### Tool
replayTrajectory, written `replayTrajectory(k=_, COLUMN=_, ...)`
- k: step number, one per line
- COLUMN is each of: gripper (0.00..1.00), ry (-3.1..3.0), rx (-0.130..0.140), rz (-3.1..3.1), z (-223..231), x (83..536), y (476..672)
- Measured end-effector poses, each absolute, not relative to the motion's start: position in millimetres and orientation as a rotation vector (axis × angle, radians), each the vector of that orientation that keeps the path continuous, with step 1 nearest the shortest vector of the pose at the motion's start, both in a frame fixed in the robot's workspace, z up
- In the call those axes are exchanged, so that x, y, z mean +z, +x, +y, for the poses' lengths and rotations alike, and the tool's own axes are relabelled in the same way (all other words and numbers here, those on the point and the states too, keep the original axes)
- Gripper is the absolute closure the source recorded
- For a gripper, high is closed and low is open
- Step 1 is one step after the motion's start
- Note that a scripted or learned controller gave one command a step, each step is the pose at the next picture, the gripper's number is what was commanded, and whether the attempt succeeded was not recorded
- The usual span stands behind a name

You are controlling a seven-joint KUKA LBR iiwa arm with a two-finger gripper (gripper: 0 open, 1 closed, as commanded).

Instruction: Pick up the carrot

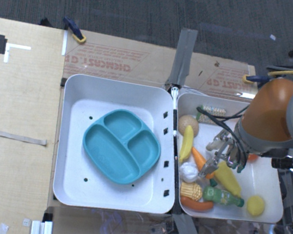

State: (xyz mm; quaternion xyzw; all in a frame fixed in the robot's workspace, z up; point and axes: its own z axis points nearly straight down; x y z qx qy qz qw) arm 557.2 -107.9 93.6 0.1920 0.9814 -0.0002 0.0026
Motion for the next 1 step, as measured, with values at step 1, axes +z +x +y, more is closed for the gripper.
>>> replayTrajectory(k=1, gripper=1.0, ry=0.596, rx=-0.002, rz=3.073, z=-107.7, x=104.3, y=559.6)
